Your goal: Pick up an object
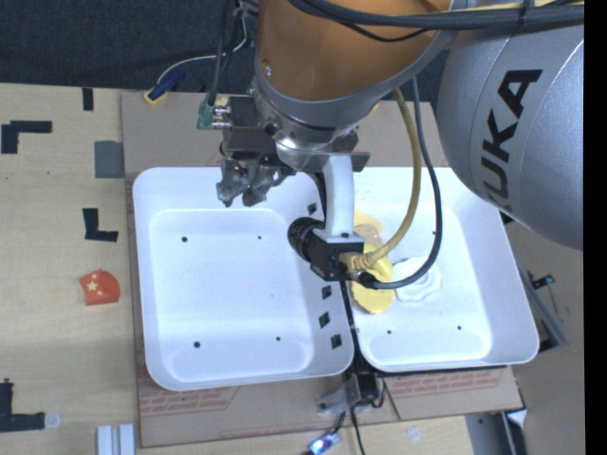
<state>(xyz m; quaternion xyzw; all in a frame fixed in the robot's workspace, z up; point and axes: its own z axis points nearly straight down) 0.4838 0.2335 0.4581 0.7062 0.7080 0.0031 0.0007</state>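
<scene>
A yellow object (372, 287) lies in the right bin (474, 344), near its left wall, partly behind the arm's cabling. The gripper (244, 186) hangs over the far rim of the left bin (228, 349), pointing down beneath the orange-banded wrist (332, 45); whether it is gripping anything cannot be told.

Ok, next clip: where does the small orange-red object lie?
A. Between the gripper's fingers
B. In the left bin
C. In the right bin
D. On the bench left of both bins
D. The orange-red object sits on the wooden bench, apart from the left bin and outside its rim; the gripper hangs over that bin's far edge.
</scene>
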